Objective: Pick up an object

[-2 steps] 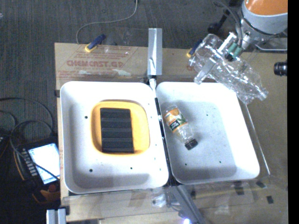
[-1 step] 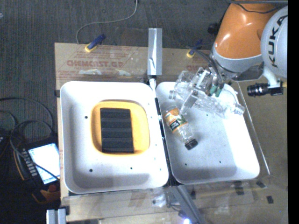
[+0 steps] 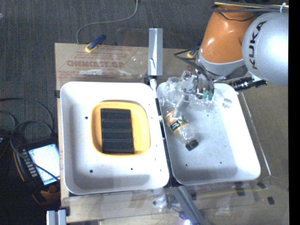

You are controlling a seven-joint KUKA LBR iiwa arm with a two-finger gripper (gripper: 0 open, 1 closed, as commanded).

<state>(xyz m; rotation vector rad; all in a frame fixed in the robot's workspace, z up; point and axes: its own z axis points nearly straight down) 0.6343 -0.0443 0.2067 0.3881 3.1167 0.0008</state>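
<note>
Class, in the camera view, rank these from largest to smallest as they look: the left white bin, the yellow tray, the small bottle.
1. Left white bin
2. Yellow tray
3. Small bottle

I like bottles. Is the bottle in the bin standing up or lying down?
Lying down. The bottle rests on its side on the right bin floor, dark cap pointing toward the lower right.

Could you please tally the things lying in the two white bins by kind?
Yellow tray with black ribbed insert, in the left bin: 1
Clear plastic bottle with a dark cap, in the right bin: 1
Total: 2
Clear clutter under the gripper is too hard to tell apart, so it is left out.
</note>
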